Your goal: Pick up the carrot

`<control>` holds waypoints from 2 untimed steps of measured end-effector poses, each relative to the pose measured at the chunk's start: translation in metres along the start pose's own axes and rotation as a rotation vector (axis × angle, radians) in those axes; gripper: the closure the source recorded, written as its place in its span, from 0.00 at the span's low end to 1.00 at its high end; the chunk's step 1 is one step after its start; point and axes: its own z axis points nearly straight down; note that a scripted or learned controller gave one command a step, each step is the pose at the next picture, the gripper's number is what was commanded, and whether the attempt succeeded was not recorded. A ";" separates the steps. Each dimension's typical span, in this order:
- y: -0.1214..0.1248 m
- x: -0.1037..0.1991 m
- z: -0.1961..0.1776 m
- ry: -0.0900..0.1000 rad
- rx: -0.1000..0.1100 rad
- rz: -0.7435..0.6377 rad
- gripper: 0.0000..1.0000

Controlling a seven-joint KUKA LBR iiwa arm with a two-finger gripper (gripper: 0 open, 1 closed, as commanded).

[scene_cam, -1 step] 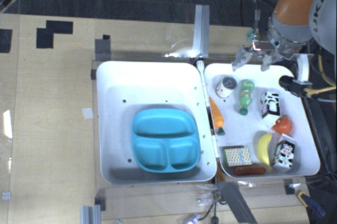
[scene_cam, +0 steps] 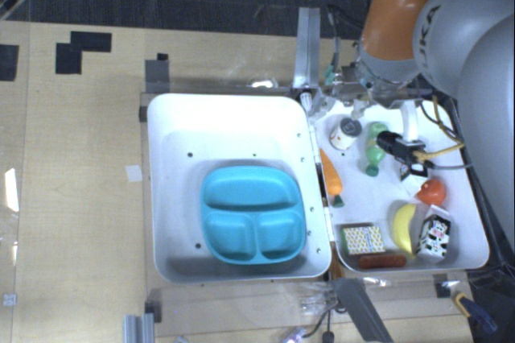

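Against right bin's (scene_cam: pixel 479 246) left wall, carrot (scene_cam: pixel 331 175), gripper (scene_cam: pixel 344 96) near far rim, grip state unclear

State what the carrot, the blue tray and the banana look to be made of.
Carrot: likely moulded plastic; even orange, smooth, dull.
Blue tray: likely plastic; one flat colour, rounded moulded compartments, soft sheen.
Banana: probably plastic too; uniform yellow, faint gloss. A real one can't be ruled out from this view.
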 end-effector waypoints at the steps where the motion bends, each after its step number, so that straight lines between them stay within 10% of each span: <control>1: 0.002 0.001 -0.012 0.000 -0.007 -0.001 1.00; 2: 0.001 -0.072 -0.019 -0.001 -0.002 0.409 1.00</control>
